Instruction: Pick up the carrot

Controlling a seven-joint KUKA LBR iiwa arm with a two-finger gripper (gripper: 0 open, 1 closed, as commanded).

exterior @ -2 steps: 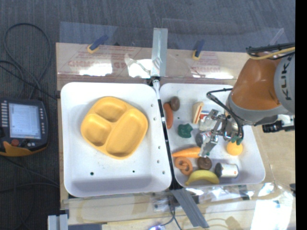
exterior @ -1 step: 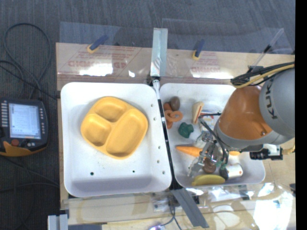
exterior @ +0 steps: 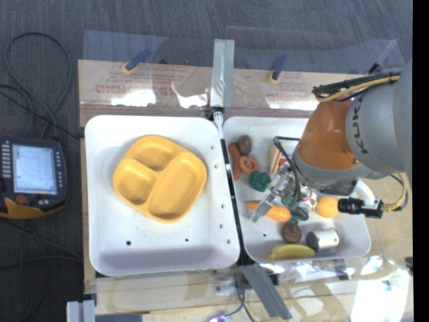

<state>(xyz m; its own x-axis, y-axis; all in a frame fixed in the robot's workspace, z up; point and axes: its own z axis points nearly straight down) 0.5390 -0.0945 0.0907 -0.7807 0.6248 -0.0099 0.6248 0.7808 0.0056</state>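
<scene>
1. Nearest the camera, along the front wall of the right bin (exterior: 348,250): a yellow banana (exterior: 291,251) lying left to right, a small grey can (exterior: 324,239) just beside its right end, a brown round piece (exterior: 291,231) just behind the banana.
2. One step farther in: the carrot (exterior: 271,212), orange, low in the left half of the right bin, close to the divider between the two bins. Long axis roughly left to right, thin end toward the divider, thick end toward the bin's middle.
3. Directly above and slightly right of the carrot: the gripper (exterior: 278,194), slanting down-left from the wrist, tip meeting the carrot's upper side near its middle. Cannot tell whether spread or closed, nor whether the carrot sits between anything; metal parts and clutter overlap there.
4. Deciding relation, as a judgement: carrot immediately below-left of the gripper, touching or nearly so, lying across the line of approach. Likely only a short drop and a squeeze across the narrow width needed.
5. Crowding: yellow lemon (exterior: 326,207) to the right, green piece (exterior: 260,179) just behind.
6. Farther back: a brown pretzel-like piece (exterior: 250,164), then the orange band of the arm (exterior: 328,139).
7. Well apart, in the left bin (exterior: 107,247): a yellow divided plate (exterior: 159,176).
</scene>
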